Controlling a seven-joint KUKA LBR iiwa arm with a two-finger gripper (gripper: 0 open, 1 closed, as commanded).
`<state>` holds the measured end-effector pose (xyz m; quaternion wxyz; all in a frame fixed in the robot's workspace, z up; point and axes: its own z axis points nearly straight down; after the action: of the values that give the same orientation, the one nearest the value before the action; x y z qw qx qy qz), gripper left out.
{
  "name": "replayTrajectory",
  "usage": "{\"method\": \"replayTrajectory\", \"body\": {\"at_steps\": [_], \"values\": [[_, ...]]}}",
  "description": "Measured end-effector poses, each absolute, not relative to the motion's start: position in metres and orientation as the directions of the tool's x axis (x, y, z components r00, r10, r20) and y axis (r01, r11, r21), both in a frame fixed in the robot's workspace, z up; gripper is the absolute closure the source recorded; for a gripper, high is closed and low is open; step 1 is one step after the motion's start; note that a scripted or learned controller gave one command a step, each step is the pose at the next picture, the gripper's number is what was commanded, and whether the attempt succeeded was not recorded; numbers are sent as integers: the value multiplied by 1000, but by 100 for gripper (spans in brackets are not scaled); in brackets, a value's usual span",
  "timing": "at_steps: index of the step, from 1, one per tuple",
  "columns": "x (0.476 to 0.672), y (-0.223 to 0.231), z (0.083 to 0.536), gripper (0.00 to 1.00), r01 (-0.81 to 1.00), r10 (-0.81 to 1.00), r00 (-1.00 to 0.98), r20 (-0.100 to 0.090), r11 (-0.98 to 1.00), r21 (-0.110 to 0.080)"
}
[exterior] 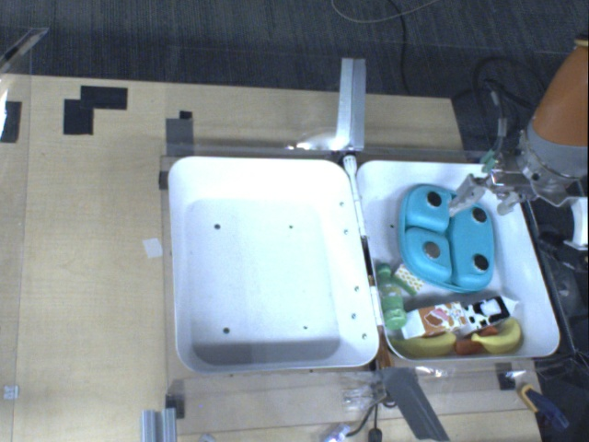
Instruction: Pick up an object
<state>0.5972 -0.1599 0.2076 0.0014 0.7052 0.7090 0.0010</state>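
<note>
The right bin (532, 274) holds a light blue moulded piece with three round holes (445, 239). In front of it lie a small green bottle (390, 304), a printed carton (457, 317) and a yellow banana (465, 343) along the front wall. My gripper (485, 195) hangs over the back right corner of this bin, at the upper right edge of the blue piece. Its two grey fingers are spread apart, one finger (463, 194) over the blue piece's top edge. Nothing sits between them.
The left bin (267, 274) lies beside the right one, parted by a thin metal rail (361, 238). An upright metal post (352, 99) stands behind the bins. Cables (497, 90) trail at the back right.
</note>
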Motion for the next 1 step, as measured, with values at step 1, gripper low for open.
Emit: {"method": "replayTrajectory", "body": {"at_steps": [1], "values": [[602, -114, 127, 0, 998, 998, 62, -1, -62, 4]]}}
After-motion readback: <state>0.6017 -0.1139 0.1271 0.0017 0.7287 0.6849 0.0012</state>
